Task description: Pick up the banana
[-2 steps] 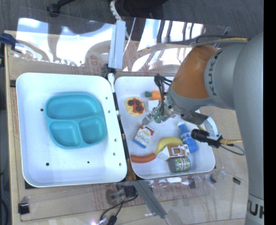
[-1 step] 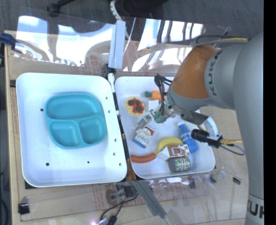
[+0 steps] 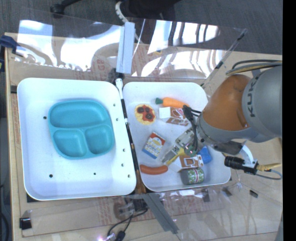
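The banana (image 3: 169, 158) is a small yellow piece lying in the right bin (image 3: 137, 92), near the bin's middle and slightly toward the front. Only its lower left end shows; the rest is under the gripper. My gripper (image 3: 184, 143) hangs low over the banana's upper right end, reaching in from the right below the orange wrist band. Whether it touches the banana cannot be made out.
Around the banana lie a snack box (image 3: 154, 145), a red sausage (image 3: 154, 169), a green can (image 3: 192, 175), a small carton (image 3: 193, 161), a pizza toy (image 3: 145, 112), a carrot (image 3: 171, 103) and a brown carton (image 3: 178, 117). The left bin (image 3: 32, 92) holds a blue divided tray (image 3: 81, 128).
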`<state>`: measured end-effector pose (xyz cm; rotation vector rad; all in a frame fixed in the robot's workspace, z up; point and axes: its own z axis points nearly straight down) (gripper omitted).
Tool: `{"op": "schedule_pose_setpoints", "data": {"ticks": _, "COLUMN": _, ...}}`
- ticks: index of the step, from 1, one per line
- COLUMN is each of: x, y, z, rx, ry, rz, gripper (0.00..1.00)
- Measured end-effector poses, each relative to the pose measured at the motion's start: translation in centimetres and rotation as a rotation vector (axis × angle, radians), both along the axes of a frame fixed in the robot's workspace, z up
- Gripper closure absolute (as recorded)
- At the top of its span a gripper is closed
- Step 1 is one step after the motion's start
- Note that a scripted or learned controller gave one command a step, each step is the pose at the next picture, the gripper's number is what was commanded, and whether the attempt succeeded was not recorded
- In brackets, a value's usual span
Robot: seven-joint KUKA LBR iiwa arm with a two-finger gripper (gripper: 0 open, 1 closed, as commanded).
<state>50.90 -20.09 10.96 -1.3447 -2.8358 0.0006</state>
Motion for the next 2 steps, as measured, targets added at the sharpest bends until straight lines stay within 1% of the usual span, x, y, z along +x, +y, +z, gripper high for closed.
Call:
{"op": "schedule_pose_setpoints", "data": {"ticks": 1, "x": 0.1, "y": 0.0, "z": 1.0, "rx": 0.000, "ry": 0.000, "rz": 0.004, "gripper": 1.00}}
{"op": "schedule_pose_setpoints", "data": {"ticks": 2, "x": 7.7, "y": 4.3, "z": 11.7, "rx": -0.002, "ry": -0.005, "rz": -0.117, "gripper": 1.00}}
